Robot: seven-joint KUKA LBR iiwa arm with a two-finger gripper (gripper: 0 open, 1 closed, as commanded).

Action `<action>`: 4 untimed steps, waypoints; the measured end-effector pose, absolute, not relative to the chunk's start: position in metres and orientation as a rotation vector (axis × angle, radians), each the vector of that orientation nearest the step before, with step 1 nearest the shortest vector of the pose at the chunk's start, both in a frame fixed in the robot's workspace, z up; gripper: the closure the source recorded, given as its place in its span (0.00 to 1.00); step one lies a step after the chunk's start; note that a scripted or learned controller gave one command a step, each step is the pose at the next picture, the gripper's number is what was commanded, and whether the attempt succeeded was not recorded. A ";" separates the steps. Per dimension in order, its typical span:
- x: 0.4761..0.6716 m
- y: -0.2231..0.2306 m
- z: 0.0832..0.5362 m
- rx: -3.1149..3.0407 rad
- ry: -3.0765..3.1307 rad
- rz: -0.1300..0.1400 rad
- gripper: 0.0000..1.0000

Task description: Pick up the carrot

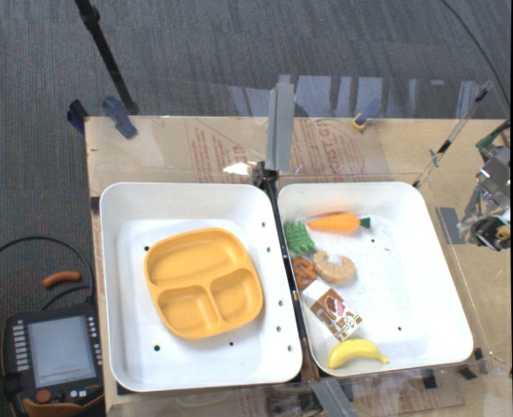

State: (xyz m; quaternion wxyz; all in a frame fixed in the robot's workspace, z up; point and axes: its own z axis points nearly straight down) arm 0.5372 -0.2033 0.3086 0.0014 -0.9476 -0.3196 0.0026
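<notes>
Resting on grey carpet, a plywood bench (196, 146) bearing two white bins (117, 233), carrot (335, 224) inside; jaws' state untellable.

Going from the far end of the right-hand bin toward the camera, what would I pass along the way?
Carrot → green leafy toy → pretzel and bread roll, about level → small box → banana.
</notes>
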 end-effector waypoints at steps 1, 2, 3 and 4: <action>0.536 -0.207 0.323 -2.725 -1.559 0.005 1.00; 0.635 -0.203 0.308 -2.924 -1.141 0.006 1.00; 0.605 -0.155 0.111 -3.056 -0.706 0.009 1.00; 0.580 -0.045 0.186 -3.120 -0.340 0.008 1.00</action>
